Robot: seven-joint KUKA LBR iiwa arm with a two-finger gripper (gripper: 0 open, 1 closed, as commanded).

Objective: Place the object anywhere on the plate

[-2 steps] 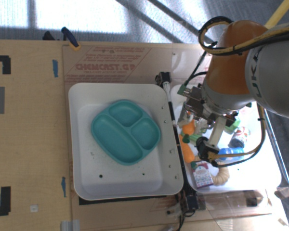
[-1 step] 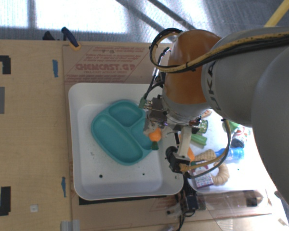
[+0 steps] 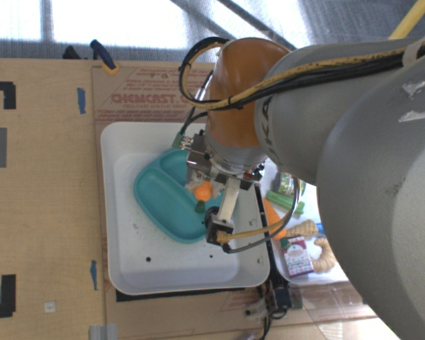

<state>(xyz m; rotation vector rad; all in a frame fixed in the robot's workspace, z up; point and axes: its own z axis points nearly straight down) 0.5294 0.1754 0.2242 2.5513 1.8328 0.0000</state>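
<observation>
Arm in from the right, big and close to the lens, orange band above the wrist, covering most of the right bin. Wrist parked over the left bin, right above the teal plate's right-hand part. Gripper pointing down at that edge of the plate. Small orange object, a green bit at its lower end, sitting right at the gripper, over the plate's right side. Looks like a toy carrot, not certain. Can't tell the claw's state: view too cluttered by cables and housing to see whether the object is pinched or just lying under it. Can't tell either whether the object touches the plate. Plate tilted diagonally in the left bin, divided type, upper compartment partly hidden under the wrist. Right bin: orange item, green-white packet, red-white packet, beige items, all partly hidden by the arm. Cardboard sheet left of the bins with black marks and blue tape.
</observation>
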